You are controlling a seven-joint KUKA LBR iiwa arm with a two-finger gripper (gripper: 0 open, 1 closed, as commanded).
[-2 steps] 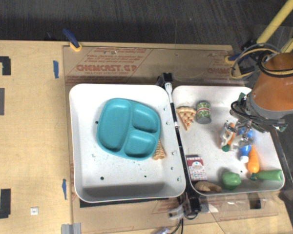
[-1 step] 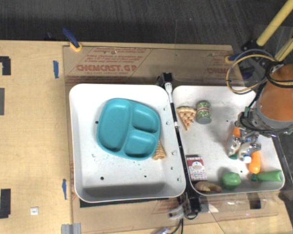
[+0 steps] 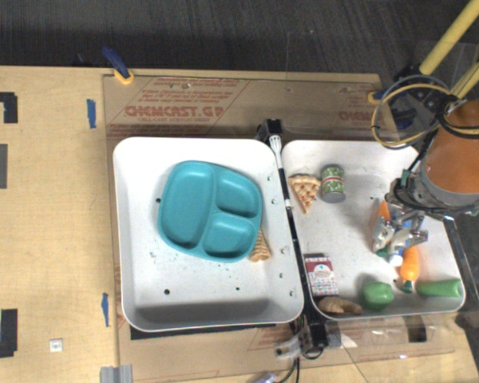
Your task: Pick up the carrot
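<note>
Looking down from the camera view, the left bin [image 3: 136,238] takes up the middle of the frame and has a teal divided plate [image 3: 210,210] sitting in it, tilted a bit. There's an ice cream cone [image 3: 259,247] tucked against the plate's lower right edge.

The right bin [image 3: 359,162] is where everything else is. Near its upper left there's a pizza slice [image 3: 305,190] and right beside that a small green can [image 3: 332,183]. Lower down along the left wall is a little red and white box [image 3: 321,274], with something brownish [image 3: 339,305] lying just below it at the bin's bottom edge, can't really tell what that one is.

The carrot [image 3: 410,266] is in the lower right part of the right bin, roughly upright in the frame, just above a round green thing [image 3: 377,294] and a longer green veggie [image 3: 439,288].

The arm comes in from the right of the frame, orange band up top, and the gripper [image 3: 394,234] hangs just up-left of the carrot, pretty much at its top end. Honestly can't tell from this angle whether it's open or closed, or whether it's actually touching the carrot.
</note>
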